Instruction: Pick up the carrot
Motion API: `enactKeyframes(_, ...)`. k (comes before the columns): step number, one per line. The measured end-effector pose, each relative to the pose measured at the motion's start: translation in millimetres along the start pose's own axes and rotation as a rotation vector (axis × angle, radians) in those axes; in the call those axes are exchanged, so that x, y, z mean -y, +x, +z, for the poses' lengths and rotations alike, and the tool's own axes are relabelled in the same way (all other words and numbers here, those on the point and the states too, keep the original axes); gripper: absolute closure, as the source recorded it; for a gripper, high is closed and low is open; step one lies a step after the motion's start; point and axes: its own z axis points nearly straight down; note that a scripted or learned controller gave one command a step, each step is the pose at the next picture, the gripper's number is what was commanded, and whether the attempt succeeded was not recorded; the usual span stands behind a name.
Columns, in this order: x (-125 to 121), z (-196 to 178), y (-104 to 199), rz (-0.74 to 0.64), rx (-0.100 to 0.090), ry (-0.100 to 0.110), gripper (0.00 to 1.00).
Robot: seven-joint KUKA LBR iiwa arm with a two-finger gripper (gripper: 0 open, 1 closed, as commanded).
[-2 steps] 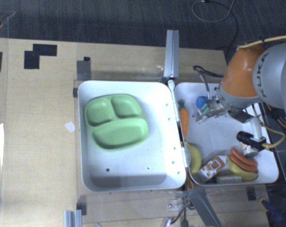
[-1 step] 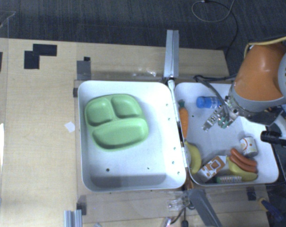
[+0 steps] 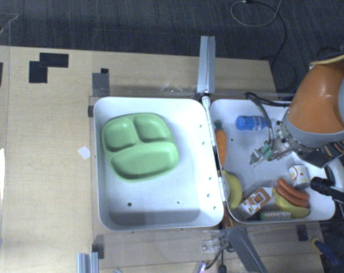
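We take the right bin (image 3: 319,214) as our landmark on the worktop (image 3: 46,152). Left of it sits the other bin (image 3: 154,215), carrying a green divided plate (image 3: 140,145). Above the right bin's middle hangs the arm (image 3: 319,104), its end effector (image 3: 268,151) low over bare floor; we cannot tell how wide it stands. The carrot (image 3: 220,145) lies along the right bin's left wall, leaving little room on that side, we judge. A blue bottle (image 3: 251,122) lies near the back wall.

Matt green plastic tray (image 3: 140,147) (pale wood bench (image 3: 41,169))
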Motion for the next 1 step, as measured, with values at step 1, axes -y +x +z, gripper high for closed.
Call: enactKeyframes(1,29.1,4.7,7.9,0.356,-0.001,0.003,1.00)
